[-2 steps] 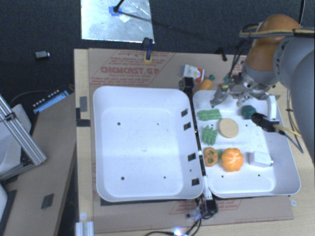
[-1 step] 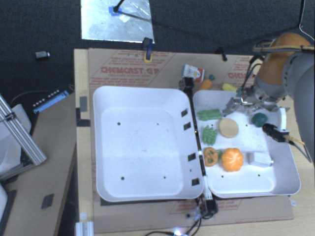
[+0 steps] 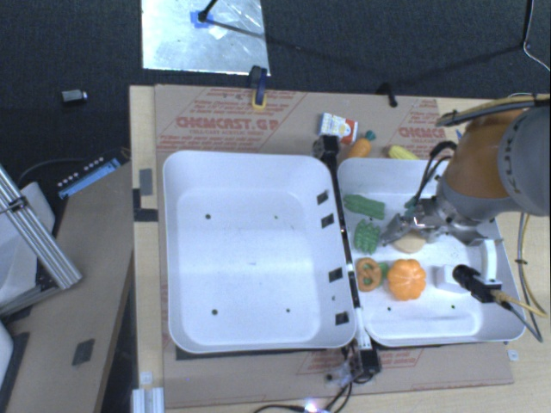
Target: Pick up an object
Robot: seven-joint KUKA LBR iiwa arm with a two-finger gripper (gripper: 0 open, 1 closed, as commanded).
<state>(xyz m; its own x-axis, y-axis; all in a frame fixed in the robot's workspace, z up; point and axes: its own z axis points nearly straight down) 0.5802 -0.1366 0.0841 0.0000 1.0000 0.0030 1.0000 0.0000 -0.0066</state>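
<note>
**Pick not yet made: gripper low in the right bin, nothing lifted**

- Progress: nothing is visibly off the bin floor, so I judge the lift is not yet done. Left to do: a firm grasp and a raise clear of the bin.
- Gripper (image 3: 403,228): right of centre in the frame, down among the toys in the right bin (image 3: 430,338), on the end of the grey and orange arm (image 3: 491,170) that enters from the right. Whether it is spread or closed I cannot tell from here, and I see nothing clearly held in it.
- Likely target: a pale tan piece (image 3: 412,244) lying directly under the gripper. Touching or just beside it, I cannot say which.
- Other stock in the right bin:
  - Upper green piece (image 3: 363,205), just left of the gripper.
  - Lower green piece (image 3: 368,234), below the upper one.
  - Orange round fruit (image 3: 406,280), lower in the frame.
  - Small orange-and-green slice (image 3: 368,274), just left of the fruit.
- Left bin (image 3: 250,256): centre of the frame, apart from the action.
- On the board above the bins: a small white carton (image 3: 336,127), a carrot (image 3: 360,147) and a yellow cob (image 3: 400,153).
- Hard to make out:
  - The tan piece is partly covered by the gripper, so its shape is unclear.
  - The wrist hides part of the right bin's floor.
  - The green pieces are too small to name.
</note>
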